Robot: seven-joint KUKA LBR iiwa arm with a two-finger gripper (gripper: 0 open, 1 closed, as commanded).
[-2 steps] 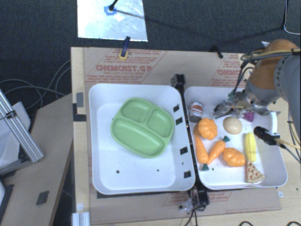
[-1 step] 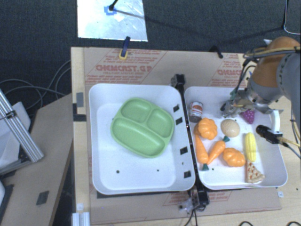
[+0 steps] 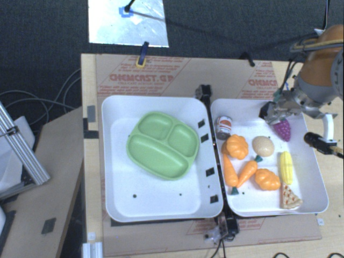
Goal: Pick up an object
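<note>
My claw [image 3: 275, 113] hangs over the far end of the right bin [image 3: 317, 198], just above the purple grapes [image 3: 283, 128], which lie near the bin's far right corner. From this slant I cannot tell whether it is released or clenched, nor whether it touches the grapes. My arm [image 3: 321, 69] comes in from the right, its orange band showing above the wrist.

Beside the grapes, toward the middle of the bin, lies a pale egg [image 3: 263, 145]. A small can [image 3: 223, 126] sits by the bin's left wall, with an orange pepper [image 3: 237, 146] just below it. Two carrots [image 3: 238, 172] lie nearer the front, an orange fruit [image 3: 267, 180] beside them, a corn cob [image 3: 286, 167] to the right, and a pizza slice [image 3: 289, 197] at the front corner.

The left bin [image 3: 121, 198] holds a green divided plate [image 3: 163, 144]. Both bins rest on the table [image 3: 161, 77].
</note>
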